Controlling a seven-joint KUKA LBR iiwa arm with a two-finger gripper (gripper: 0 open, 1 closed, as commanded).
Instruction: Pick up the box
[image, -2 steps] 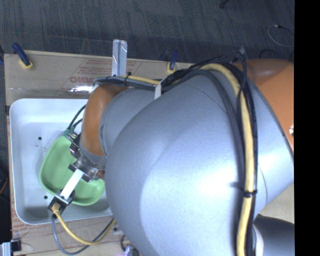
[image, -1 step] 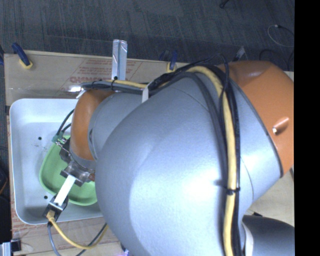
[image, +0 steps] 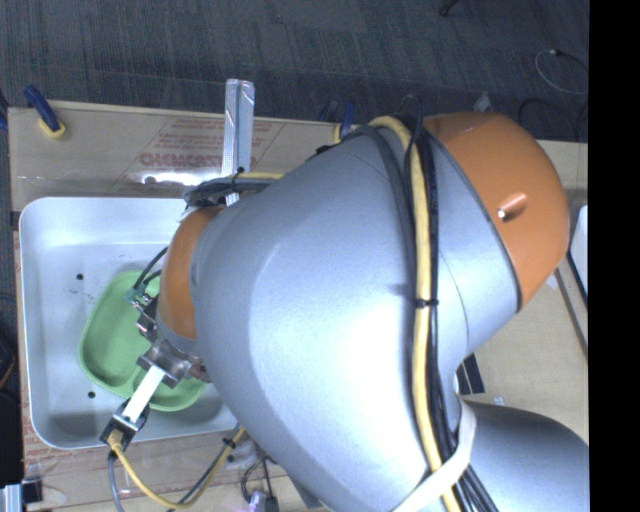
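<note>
My arm (image: 370, 330) reaches in from the right and covers most of the view, hiding the right bin and the right half of the left bin (image: 50, 260). My gripper (image: 143, 308) sits low in the left bin, over a green bowl-like thing (image: 108, 335) lying on the bin floor. The wrist with its orange band (image: 178, 285) blocks the view of whatever lies under and beside the gripper. I cannot make out a box in the uncovered part of the bin.
A cardboard sheet (image: 170, 145) lies behind the left bin, with a grey upright post (image: 239, 120) on it and a blue clamp (image: 45, 110) at its far left corner. The left bin's bare floor shows at its left side.
</note>
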